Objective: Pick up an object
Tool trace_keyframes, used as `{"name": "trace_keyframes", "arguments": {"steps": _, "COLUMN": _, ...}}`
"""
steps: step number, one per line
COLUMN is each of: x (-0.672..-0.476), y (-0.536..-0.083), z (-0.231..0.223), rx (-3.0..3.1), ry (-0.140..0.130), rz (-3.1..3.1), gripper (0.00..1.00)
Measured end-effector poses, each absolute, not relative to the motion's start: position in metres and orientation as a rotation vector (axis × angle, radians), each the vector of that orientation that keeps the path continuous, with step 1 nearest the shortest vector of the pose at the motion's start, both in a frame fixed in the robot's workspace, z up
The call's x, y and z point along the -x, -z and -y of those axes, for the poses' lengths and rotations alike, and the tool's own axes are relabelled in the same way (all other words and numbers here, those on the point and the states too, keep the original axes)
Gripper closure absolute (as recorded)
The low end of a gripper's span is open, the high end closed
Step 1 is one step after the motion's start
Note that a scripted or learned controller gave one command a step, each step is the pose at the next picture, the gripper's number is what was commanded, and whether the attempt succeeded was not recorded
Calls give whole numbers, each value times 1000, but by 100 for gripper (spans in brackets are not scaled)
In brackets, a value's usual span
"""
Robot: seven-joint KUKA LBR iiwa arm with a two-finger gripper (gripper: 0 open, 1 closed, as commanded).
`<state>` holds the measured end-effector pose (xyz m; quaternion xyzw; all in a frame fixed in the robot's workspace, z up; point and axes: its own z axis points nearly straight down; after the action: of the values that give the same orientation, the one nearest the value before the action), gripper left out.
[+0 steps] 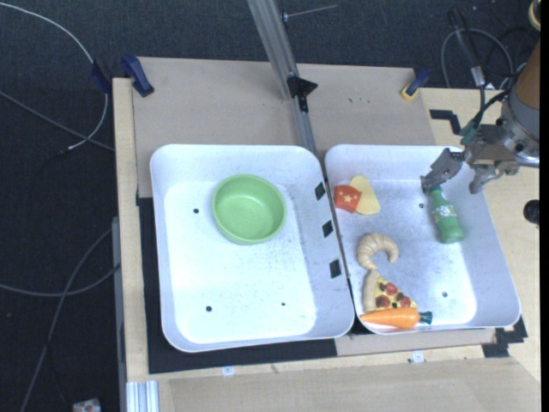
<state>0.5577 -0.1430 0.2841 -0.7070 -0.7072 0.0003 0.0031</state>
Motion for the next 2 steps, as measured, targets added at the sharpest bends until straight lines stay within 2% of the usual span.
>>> {"name": "trace_keyframes", "arguments": {"steps": 2, "x": -564, "y": -193, "z": 150, "rx": 2213, "ry": -9, "rz": 2210, "gripper": 0}}
